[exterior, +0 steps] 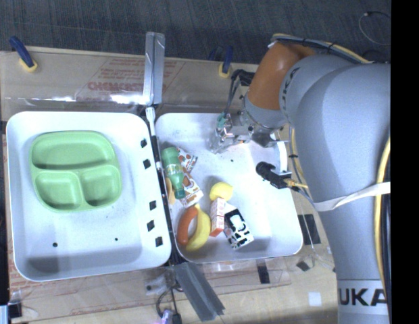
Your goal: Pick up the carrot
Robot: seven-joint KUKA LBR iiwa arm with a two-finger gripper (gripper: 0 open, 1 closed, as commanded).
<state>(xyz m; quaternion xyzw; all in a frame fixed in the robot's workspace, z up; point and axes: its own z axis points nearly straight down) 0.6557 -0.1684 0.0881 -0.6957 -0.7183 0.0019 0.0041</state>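
1. Nearest the camera, the counter (94, 292) is seen along the lower edge, carrying two shallow white bins side by side.
2. Just beyond, in the near part of the right bin (277, 238), the carrot (186, 225) is found as an orange curved piece, touching a yellow banana (201, 233) that lies against its right side.
3. Beside these, a small black-and-white carton (238, 229) is seen, with a red-and-white packet (217, 217) touching it and a yellow lemon-like piece (221, 192) just behind.
4. Further back along the bin's left wall, a green bottle (171, 167) is laid lengthwise, with a printed packet (189, 181) beside it.
5. In the left bin (34, 255), a pale green divided tray (76, 169) is placed toward the far side.
6. At the far end of the right bin, the gripper (223, 135) is held low over bare white floor, well apart from the carrot; nothing is seen between its fingers, and whether they are spread or pressed together cannot be told.
7. Behind it, the grey arm (338, 133) with its orange band (272, 76) is seen reaching in from the right.
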